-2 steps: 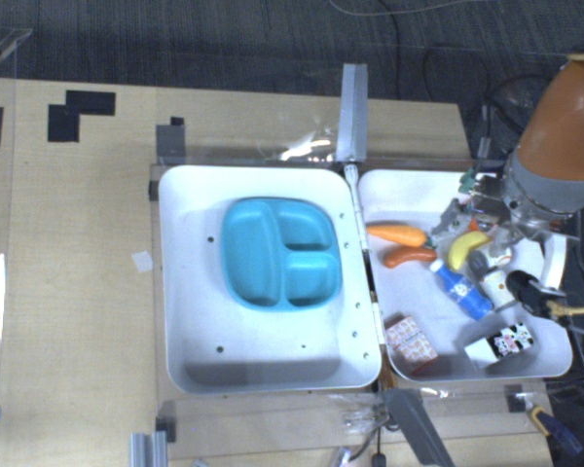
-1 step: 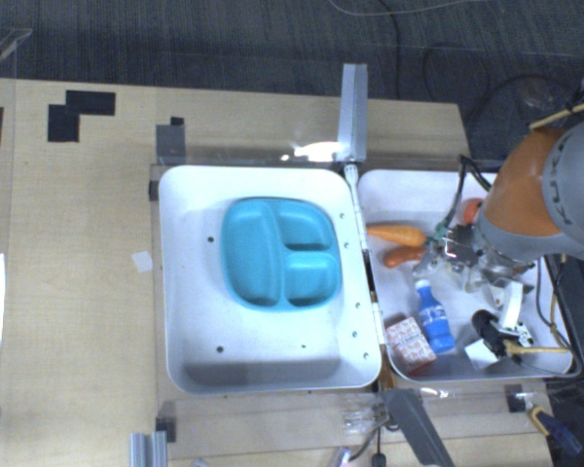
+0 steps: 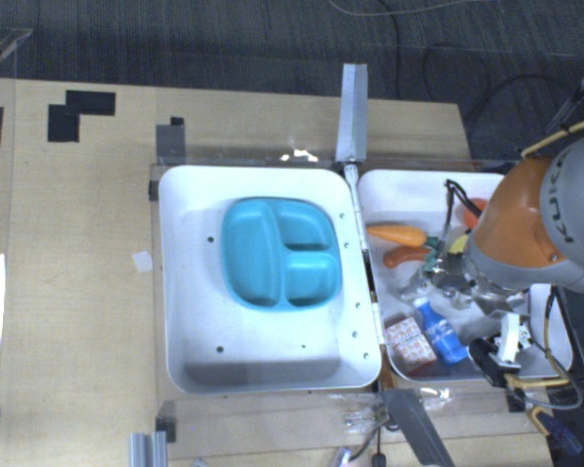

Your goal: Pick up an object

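The right bin (image 3: 389,197) holds several small objects. An orange carrot-shaped piece (image 3: 397,233) lies near its left wall, with a darker orange piece (image 3: 403,256) just below it. A blue bottle-like object (image 3: 442,333) and a red-and-white patterned box (image 3: 409,344) lie at the front of the bin. My gripper (image 3: 444,282) hangs low over the middle of this bin, just above the blue object and to the right of the orange pieces. The arm's grey body and orange band (image 3: 518,224) hide the bin's right half.
The left bin (image 3: 190,358) holds a blue divided plate (image 3: 278,252) at its centre. A metal post (image 3: 352,115) stands behind the wall between the bins. Cables and a black clamp (image 3: 496,358) hang by the right bin's front corner.
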Robot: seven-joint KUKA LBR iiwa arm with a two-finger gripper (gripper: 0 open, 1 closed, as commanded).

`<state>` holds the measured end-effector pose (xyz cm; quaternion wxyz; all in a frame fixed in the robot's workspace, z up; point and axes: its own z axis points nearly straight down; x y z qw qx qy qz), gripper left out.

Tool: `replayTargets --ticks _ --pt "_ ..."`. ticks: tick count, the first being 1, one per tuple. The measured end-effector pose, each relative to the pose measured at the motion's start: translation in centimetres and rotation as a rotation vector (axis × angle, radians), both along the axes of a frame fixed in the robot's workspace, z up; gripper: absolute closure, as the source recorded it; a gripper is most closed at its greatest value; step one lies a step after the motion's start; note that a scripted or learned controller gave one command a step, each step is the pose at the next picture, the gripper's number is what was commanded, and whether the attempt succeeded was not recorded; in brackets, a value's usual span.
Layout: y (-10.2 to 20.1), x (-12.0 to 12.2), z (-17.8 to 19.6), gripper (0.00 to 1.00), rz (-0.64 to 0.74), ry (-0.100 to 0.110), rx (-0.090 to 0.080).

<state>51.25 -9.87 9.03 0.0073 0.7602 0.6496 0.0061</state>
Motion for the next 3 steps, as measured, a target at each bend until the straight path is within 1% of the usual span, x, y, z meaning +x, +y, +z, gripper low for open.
replayTargets --ticks 1,2,3 --pt "-1.4 0.1 0.9 0.0 0.219 0.018 0.002" --pt "-1.4 0.2 1.8 1.0 0.218 0.018 0.002" --pt "3.2 -0.3 12.1 1.0 0.172 0.017 0.001"
